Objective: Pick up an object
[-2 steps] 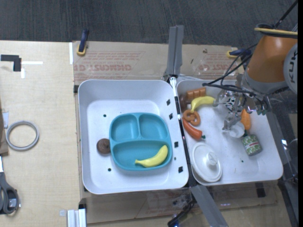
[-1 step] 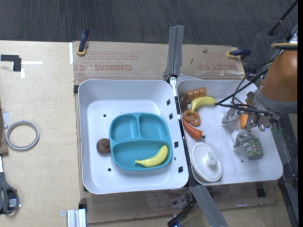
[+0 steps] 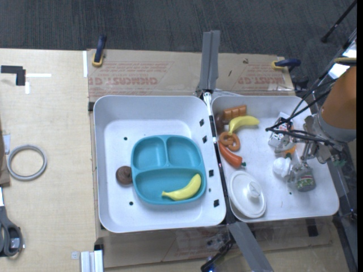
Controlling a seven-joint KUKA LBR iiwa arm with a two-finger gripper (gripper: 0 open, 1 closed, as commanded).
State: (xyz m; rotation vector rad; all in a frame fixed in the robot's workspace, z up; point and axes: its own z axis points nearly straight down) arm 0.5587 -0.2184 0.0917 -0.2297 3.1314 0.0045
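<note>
Inside: banana (image 3: pixel 182 189) in blue tray (image 3: pixel 168 154) — left bin (image 3: pixel 108 169).

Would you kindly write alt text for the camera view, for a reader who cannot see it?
The grey arm's claw hangs low over the right white bin, among a yellow banana, an orange carrot and a round white lid. The left white bin holds a teal divided plastic plate with another yellow banana in it, a brown round piece beside it.

Tape roll (image 3: pixel 26 162), scissors (image 3: pixel 9 237) on bench, left of bins.
</note>
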